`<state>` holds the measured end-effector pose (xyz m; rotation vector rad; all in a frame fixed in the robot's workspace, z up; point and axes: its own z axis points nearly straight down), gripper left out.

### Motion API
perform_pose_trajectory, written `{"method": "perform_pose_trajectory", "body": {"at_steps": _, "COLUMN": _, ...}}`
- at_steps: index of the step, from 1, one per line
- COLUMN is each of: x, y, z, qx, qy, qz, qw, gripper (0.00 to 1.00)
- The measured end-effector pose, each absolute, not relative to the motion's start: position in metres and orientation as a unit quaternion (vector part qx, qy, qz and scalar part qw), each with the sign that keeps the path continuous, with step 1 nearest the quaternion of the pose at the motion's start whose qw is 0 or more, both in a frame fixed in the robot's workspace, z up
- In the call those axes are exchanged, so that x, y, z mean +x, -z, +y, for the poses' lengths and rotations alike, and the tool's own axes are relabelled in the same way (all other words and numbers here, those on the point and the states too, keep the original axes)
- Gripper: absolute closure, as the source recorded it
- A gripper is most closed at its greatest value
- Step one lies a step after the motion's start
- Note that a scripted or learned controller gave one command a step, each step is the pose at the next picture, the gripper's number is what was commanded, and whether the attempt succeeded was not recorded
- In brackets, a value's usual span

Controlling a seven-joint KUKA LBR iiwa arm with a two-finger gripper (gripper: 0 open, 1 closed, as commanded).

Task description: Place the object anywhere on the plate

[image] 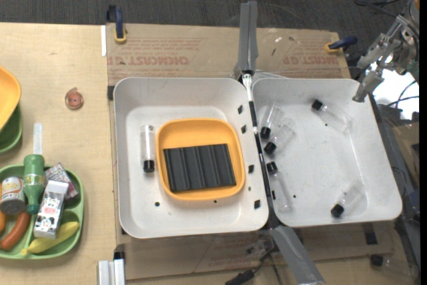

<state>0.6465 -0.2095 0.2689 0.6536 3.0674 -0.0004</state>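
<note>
**Nothing on the plate yet**

Nearest the camera, a clear vial with a black cap (342, 204) lies in the right bin (373, 210); others sit along its left wall (267, 139) and toward the back (325, 109). One more vial (147, 149) lies in the left bin (127, 210), just beside the yellow plate (199, 130), which bears only a dark ribbed insert (199, 167). Farthest, the gripper (363, 91) hangs over the right bin's rim, carrying nothing visible; I cannot tell its opening. Picking and placing both appear left to do.

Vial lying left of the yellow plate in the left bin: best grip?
Take the vial at mid-body, from straight above, claw closing across its width. It lies flat, long axis running toward the camera, black cap nearest, with clear floor on its left and the plate rim close on its right.
</note>
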Motion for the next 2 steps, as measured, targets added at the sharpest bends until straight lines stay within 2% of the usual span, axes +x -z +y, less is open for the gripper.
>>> {"method": "perform_pose_trajectory", "body": {"at_steps": 1, "x": 0.6478, "y": -0.2612, "z": -0.2221, "qx": 0.080, "qy": 0.0000, "qz": 0.997, "qw": 0.003, "gripper": 0.00}}
{"method": "perform_pose_trajectory", "body": {"at_steps": 2, "x": 0.6558, "y": -0.2628, "z": -0.2213, "qx": 0.034, "qy": 0.0004, "qz": 0.999, "qw": 0.004, "gripper": 0.00}}
